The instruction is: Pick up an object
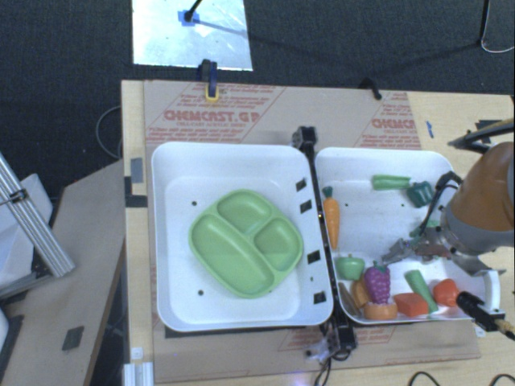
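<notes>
My gripper reaches in from the right and hangs low over the right bin, in its front half. Just in front of it and to its left lies a purple bunch of grapes, with a green pepper beside that. A green piece, a red piece and an orange-red ball lie along the bin's front wall, below the gripper. An orange carrot lies by the left wall. I see nothing held in the gripper.
A green divided plate sits in the left bin. A long green piece and a teal piece lie at the back of the right bin. The arm's orange band covers the bin's right side.
</notes>
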You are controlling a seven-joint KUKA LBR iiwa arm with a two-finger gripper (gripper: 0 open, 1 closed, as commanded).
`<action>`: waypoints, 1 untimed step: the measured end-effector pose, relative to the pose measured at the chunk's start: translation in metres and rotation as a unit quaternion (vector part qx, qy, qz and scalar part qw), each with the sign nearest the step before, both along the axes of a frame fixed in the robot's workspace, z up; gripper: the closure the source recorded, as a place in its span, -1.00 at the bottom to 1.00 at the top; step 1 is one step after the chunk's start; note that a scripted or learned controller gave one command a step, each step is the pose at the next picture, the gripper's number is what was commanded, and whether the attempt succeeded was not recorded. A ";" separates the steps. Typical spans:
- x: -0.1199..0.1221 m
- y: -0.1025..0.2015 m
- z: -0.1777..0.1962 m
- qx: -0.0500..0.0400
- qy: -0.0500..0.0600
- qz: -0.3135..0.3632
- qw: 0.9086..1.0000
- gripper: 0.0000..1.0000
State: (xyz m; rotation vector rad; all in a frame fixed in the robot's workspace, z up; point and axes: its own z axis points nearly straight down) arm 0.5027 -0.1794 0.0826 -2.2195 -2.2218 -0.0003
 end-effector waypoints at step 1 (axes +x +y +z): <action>0.001 0.000 0.012 -0.001 -0.002 0.000 1.000 1.00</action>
